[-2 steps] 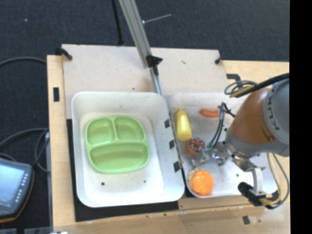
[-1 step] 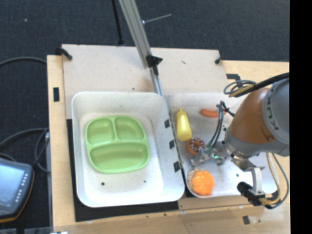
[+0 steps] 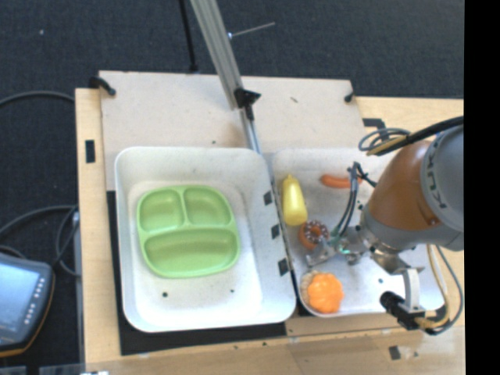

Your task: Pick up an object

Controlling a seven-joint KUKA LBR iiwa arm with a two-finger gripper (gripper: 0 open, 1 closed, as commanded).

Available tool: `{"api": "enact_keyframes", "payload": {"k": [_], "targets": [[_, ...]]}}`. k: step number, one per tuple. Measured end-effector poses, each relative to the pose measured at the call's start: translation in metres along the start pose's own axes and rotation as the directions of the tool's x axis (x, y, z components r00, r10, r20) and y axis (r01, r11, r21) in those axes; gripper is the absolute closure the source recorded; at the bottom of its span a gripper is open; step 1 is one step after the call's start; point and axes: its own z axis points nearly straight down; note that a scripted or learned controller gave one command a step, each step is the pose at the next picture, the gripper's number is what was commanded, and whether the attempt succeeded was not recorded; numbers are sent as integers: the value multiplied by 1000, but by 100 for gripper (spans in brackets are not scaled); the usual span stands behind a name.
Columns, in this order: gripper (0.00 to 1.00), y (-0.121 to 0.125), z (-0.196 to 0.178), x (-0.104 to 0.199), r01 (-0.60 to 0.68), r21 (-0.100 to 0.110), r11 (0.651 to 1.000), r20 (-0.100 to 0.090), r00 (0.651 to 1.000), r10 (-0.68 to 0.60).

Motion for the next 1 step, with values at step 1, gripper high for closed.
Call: {"api": "enact_keyframes", "payload": {"k": [1], "targets": [[0, -4, 0, -24, 3, 0, 1000, 2, 1000, -3]]}}
